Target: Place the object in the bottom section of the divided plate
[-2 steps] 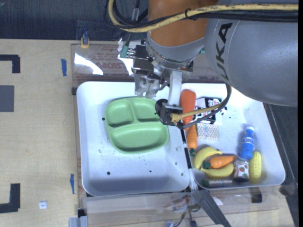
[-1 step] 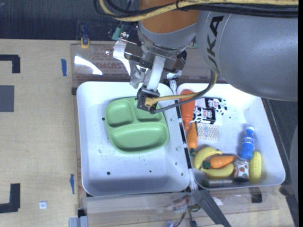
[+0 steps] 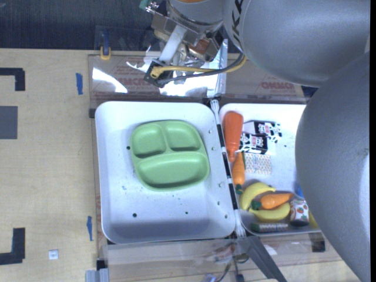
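While the grey KUKA arm (image 3: 305, 34) hangs over the bins' far edge, its gripper state cannot be told. Green three-section plastic plate (image 3: 170, 154): left white bin (image 3: 117, 216), sections bare. Right white bin (image 3: 282, 113): long orange toy carrot (image 3: 233, 131), yellow toy banana (image 3: 258, 194), small carrot (image 3: 274, 201), printed carton (image 3: 258, 137), closely crowded. Risks, judged: a pick may snag neighbours or slip; a release may land in the wrong section.

Pale wooden bench (image 3: 47, 157), dark floor (image 3: 59, 10)

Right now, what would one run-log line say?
green three-section divided plate: in left white bin, nothing on it | orange toy carrot: right white bin | stage: not placed
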Controlling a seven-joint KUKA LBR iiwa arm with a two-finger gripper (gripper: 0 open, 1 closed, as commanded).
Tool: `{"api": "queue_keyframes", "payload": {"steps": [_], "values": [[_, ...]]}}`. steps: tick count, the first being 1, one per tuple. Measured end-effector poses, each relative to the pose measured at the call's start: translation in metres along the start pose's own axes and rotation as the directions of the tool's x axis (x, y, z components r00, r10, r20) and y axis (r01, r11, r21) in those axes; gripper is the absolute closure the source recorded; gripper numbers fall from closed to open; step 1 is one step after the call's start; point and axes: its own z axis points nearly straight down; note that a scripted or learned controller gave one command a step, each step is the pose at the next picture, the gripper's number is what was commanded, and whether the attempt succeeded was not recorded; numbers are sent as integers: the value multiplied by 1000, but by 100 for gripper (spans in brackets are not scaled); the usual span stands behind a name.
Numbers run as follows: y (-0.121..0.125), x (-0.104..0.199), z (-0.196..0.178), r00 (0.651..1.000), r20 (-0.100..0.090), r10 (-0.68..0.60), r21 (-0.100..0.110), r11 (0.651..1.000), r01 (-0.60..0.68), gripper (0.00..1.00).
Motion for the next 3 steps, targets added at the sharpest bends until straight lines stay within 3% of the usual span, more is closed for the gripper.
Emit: {"api": "queue_keyframes", "payload": {"steps": [1,2,3], "values": [[23,-16,23,891,-1,454,1,891,-454,100],[-13,-15,183,718,0,696,0,718,-696,100],[-16,-7,169,763,0,647,0,763,-647,100]]}}
